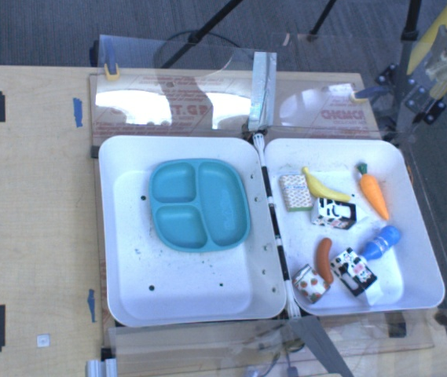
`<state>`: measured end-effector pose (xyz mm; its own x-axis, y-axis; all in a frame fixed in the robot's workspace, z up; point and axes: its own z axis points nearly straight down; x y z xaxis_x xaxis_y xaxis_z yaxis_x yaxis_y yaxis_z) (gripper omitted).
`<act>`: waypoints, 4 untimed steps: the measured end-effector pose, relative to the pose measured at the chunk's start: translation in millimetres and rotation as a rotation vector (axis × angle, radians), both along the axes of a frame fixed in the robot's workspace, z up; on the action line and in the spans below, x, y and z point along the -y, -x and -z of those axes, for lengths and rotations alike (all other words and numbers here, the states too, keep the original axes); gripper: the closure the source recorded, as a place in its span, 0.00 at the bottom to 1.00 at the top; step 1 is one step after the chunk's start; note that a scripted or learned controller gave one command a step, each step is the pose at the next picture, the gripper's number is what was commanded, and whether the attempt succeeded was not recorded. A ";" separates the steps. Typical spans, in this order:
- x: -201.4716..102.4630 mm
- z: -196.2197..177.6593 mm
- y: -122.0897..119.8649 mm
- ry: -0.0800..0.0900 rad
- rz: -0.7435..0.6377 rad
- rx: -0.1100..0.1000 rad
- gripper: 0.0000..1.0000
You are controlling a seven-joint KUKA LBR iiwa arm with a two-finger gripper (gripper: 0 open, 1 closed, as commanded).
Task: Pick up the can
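The can (pixel 311 283) is small, with a brown and white label. It lies at the near left corner of the right bin (pixel 419 234), against the divider. A red sausage (pixel 324 259) touches its right side. My gripper (pixel 417 94) hangs beyond the right bin's far right corner, outside the bin and far from the can, and it is dark and partly cut off by the frame edge.
The right bin also holds a banana (pixel 323 187), a carrot (pixel 374 193), a waffle square (pixel 294 192), two cow-patterned boxes (pixel 335 212) (pixel 353 271) and a blue bottle (pixel 380 242). The left bin (pixel 129 273) holds a teal divided plate (pixel 199 204).
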<state>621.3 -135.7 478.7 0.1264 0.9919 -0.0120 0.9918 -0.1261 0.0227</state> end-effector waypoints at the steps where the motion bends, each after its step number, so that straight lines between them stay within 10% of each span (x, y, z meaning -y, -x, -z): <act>1: -1.3 -10.8 -1.2 0.003 -0.003 0.005 1.00; 4: -5.1 -43.7 -4.6 0.014 -0.012 0.021 1.00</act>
<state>625.9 -130.6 522.4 0.1144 0.9932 -0.0230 0.9925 -0.1133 0.0455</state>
